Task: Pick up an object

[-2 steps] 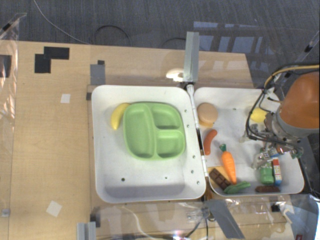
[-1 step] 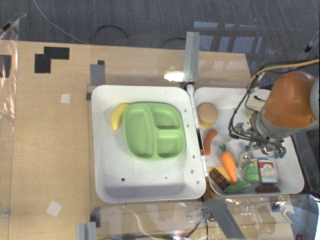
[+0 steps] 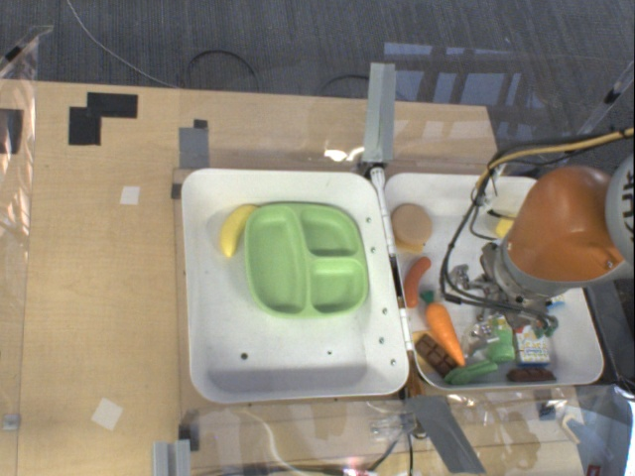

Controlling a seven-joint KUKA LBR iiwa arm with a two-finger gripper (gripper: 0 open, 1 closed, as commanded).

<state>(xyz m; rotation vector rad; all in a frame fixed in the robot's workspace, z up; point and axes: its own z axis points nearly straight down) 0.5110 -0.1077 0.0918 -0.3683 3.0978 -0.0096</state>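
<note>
Standing over the wooden bench (image 3: 99,296) was the grey arm (image 3: 561,226) with its orange band, reaching in from the right above the right bin (image 3: 593,357). The left bin (image 3: 213,296) held a green divided tray (image 3: 303,259) with a banana (image 3: 233,230) touching its left edge. The gripper (image 3: 501,320) hung low over the near part of the right bin, among a clutter of small packets; I could not tell how its fingers stood. Just left of it lay a carrot (image 3: 445,332), a red sausage (image 3: 416,281) farther back, and a round brown bun (image 3: 412,225) at the far-left corner.
</note>
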